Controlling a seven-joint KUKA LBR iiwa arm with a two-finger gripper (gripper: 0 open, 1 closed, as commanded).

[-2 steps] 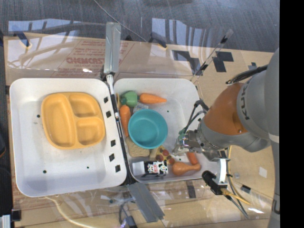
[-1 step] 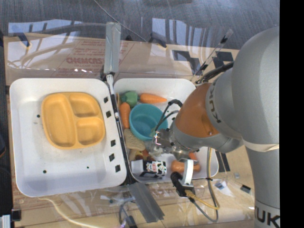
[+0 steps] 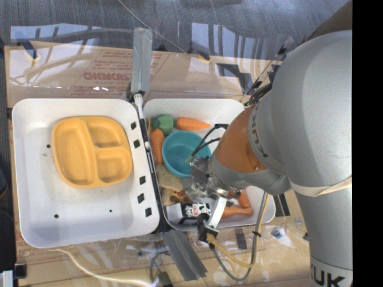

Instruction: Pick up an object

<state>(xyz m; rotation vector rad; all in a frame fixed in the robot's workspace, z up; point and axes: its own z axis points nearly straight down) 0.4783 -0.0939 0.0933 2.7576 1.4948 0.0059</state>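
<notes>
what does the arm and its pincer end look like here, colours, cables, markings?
The arm is bulky, rounded and light grey, with an orange band above the wrist. Partial white letters "UK" sit on its base at lower right. The pincer end is metallic grey with black-and-white parts. Black cables run along the wrist; a yellowish cable loops below.

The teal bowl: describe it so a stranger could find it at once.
Look at the right-hand white bin, the one the grey arm reaches into. The teal bowl sits near its middle, just left of the arm's orange band. It is the sole blue-green round open thing there, with orange carrots beside it.
</notes>
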